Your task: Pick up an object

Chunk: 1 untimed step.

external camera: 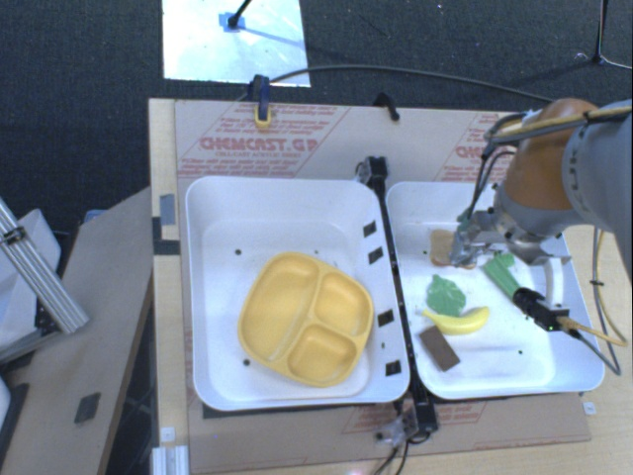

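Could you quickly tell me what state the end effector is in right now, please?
End effector: low in the right bin, by a tan object; open or closed cannot be told.

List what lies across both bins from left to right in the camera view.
Yellow divided tray → brown block → green leafy toy → green stick. The banana and the tan piece overlap these in the order, so both are left out.

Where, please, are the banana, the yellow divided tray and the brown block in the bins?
banana (459, 321): camera view, middle of its curved body.
yellow divided tray (306, 318): camera view, central divider ridge.
brown block (438, 348): camera view, top face.
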Each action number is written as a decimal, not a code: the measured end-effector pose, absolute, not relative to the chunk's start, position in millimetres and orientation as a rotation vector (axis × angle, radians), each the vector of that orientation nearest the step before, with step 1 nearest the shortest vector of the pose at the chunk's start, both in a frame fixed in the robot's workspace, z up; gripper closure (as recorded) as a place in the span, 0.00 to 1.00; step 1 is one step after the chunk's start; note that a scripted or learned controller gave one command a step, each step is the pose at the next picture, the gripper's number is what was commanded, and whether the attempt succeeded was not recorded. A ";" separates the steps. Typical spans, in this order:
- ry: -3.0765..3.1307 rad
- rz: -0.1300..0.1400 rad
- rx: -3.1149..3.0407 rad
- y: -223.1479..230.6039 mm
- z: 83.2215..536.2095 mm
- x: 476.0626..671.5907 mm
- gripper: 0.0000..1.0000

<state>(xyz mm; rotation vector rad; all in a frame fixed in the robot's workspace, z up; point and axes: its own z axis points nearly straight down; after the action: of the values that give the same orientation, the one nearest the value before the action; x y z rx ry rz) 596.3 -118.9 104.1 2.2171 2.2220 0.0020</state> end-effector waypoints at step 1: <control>2.222 0.007 2.212 -112.3 156.7 606.1 1.00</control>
<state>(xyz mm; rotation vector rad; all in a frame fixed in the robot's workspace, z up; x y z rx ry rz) 606.1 -112.3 156.7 2.2120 2.2225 0.0072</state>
